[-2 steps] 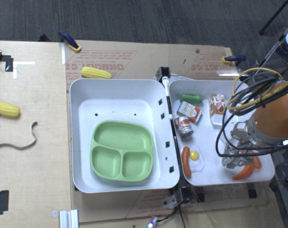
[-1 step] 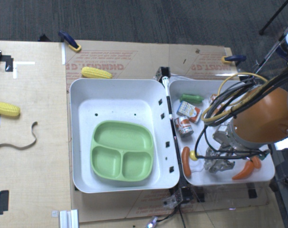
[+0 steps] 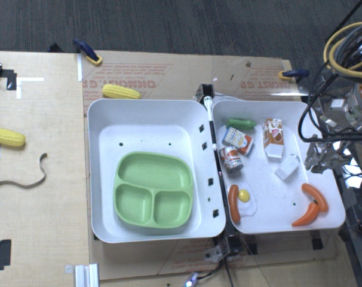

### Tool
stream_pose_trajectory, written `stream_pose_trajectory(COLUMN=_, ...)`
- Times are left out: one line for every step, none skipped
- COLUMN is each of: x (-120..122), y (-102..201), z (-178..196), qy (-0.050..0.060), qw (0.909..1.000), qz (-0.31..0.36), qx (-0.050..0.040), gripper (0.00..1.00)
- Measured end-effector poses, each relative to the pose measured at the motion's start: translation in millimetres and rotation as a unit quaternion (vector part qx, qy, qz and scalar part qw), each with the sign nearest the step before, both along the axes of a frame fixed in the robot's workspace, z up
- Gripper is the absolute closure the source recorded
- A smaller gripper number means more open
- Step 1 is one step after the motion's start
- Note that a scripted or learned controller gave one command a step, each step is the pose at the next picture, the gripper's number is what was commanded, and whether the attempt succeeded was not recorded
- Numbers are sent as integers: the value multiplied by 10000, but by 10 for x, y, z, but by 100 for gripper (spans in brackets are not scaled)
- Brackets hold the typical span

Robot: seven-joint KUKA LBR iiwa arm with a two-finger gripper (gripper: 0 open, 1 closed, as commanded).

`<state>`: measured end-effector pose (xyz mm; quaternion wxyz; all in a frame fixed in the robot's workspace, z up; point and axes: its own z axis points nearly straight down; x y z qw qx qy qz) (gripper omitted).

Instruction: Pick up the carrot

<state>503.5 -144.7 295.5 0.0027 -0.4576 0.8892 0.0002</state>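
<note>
The carrot is an orange tapered piece lying in the front right corner of the right bin, its tip pointing left. A curved red-orange sausage touches its thick end. My gripper hangs over the right rim of this bin, farther back than the carrot and apart from it. Nothing shows in its grasp. Dark cables and the wrist body crowd around it, so its state is unclear.
The right bin also holds a white block, a milk carton, a small box, a can, a green vegetable, a second sausage and a fried egg. A green divided plate fills the left bin.
</note>
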Motion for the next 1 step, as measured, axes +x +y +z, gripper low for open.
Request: stream_pose_trajectory(x=-253, y=174, z=-1890, qy=18, qw=9981, qz=-609, qx=-1, gripper=100)
